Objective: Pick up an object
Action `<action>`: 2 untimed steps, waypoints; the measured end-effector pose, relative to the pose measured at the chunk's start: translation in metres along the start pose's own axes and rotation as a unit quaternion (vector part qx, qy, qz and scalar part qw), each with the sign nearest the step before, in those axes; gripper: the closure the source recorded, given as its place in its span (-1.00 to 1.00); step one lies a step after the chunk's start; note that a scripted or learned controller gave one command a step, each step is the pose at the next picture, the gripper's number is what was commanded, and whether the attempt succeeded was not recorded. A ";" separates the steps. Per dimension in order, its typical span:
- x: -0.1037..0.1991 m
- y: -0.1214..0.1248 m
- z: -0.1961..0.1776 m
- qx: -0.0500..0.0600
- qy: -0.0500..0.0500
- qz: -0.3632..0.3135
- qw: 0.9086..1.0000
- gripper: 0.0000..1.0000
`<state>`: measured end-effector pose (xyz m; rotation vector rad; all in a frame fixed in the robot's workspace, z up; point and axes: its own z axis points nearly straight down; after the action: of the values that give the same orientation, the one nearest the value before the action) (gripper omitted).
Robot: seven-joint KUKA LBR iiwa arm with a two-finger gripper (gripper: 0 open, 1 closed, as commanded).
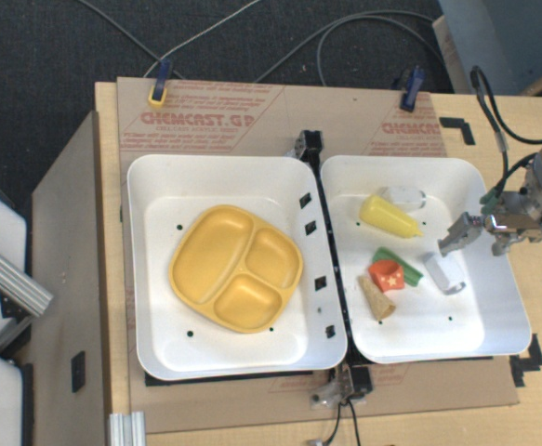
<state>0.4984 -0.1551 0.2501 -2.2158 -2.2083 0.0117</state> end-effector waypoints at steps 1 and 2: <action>0.001 0.002 -0.007 -0.007 -0.001 -0.002 1.000 -1.00; 0.011 0.001 0.042 -0.004 0.000 -0.002 1.000 -1.00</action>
<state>0.4989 -0.1442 0.2083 -2.2158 -2.2169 0.0036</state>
